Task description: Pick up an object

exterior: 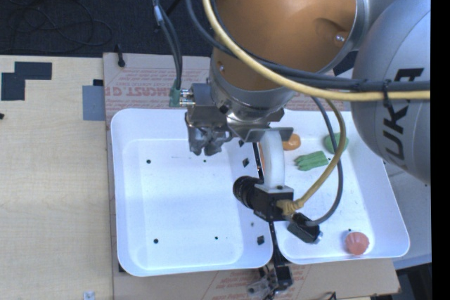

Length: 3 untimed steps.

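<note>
My gripper (pixel 207 138) hangs under the big orange and grey wrist, over the back right part of the left bin (pixel 133 221). Its tip is dark grey and seen from above. In the right bin (pixel 394 221) lie a small orange piece (pixel 291 142), a green piece (pixel 311 161), a second green piece (pixel 336 142) partly behind a yellow cable, and a pinkish-red ball (pixel 356 242) near the front right corner. All of these lie to the right of the gripper and apart from it.
The arm's body covers the back of both bins and the divider between them. A white and black fitting (pixel 269 186) with cables hangs over the divider. A few dark specks dot the left bin's floor. The wooden bench (pixel 49 186) extends to the left.
</note>
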Each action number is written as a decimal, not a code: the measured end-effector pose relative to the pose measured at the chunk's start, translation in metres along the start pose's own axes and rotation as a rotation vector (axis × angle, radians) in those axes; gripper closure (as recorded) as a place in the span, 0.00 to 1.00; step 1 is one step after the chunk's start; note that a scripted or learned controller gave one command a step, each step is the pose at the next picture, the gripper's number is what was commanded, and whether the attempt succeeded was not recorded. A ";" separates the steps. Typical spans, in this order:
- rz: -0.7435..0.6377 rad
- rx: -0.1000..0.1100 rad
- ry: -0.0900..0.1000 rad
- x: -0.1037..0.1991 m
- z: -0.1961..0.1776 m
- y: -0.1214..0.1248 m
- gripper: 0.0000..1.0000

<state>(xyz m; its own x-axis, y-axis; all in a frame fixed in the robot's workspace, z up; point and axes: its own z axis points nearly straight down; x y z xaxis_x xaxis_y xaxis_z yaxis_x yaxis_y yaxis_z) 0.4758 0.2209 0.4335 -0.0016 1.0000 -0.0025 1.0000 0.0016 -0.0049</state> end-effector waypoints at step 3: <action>0.008 0.010 -0.005 -0.005 -0.028 0.003 1.00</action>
<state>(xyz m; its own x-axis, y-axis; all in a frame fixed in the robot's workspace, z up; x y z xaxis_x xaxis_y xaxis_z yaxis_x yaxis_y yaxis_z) 0.4785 0.2163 0.4614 0.0065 1.0000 -0.0074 0.9999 -0.0066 -0.0147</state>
